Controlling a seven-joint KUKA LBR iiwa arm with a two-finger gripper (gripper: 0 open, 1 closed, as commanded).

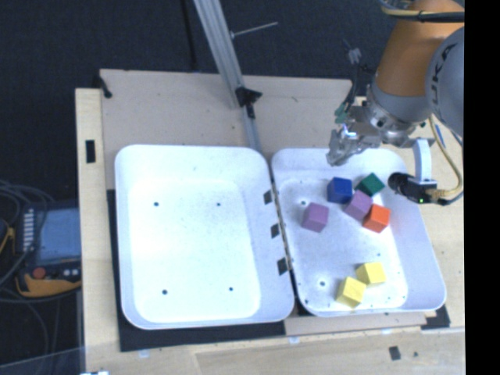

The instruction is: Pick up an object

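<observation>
The right bin (414, 287) holds several small cubes. A blue cube (340, 190), a green cube (371, 184), a purple cube (359, 205) and an orange cube (376, 218) cluster near its far side. Another purple cube (315, 217) lies a little to their left. Two yellow cubes (372, 273) (351, 291) rest near the front. My gripper (341, 151) hangs over the bin's far edge, just above and behind the blue cube, with nothing seen between its fingers.
The left bin (125, 209) stands beside the right one. A slanted metal rod (223, 49) crosses the back of the bench toward the gap between the bins. A screen device (51, 237) and cables lie off the bench at left.
</observation>
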